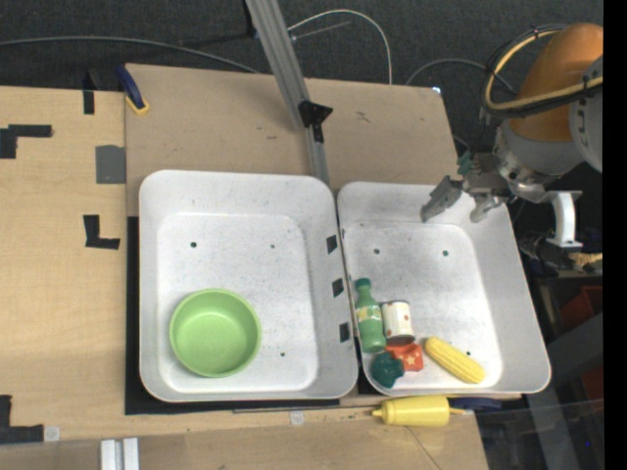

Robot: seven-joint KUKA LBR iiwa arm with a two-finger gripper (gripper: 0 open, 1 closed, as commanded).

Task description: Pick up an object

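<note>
The gripper (pixel 458 202) is seen at the far rim of the right bin (pixel 509 292), and its two fingers (pixel 438 200) are spread apart, with nothing caught between them and nothing touched. The arm (pixel 549 76) is brought in from the upper right, its orange band up by the corner.

Room to move: the far half of the right bin's floor is left bare, while the objects are bunched at the near edge. A green bottle (pixel 368 318) is laid along the left wall, with a small white can (pixel 397 318) just beside it. A red and teal toy (pixel 397 362) is pressed up at the near wall, and a yellow corn cob (pixel 453 358) is set at a slant next to it. That is four things counted in this bin.

In the left bin (pixel 235 213), one green bowl (pixel 215 332) is found at the near left corner, the other ground open.

One yellow bottle (pixel 414 411) is laid on the table (pixel 216 106), just outside the right bin's near rim.
</note>
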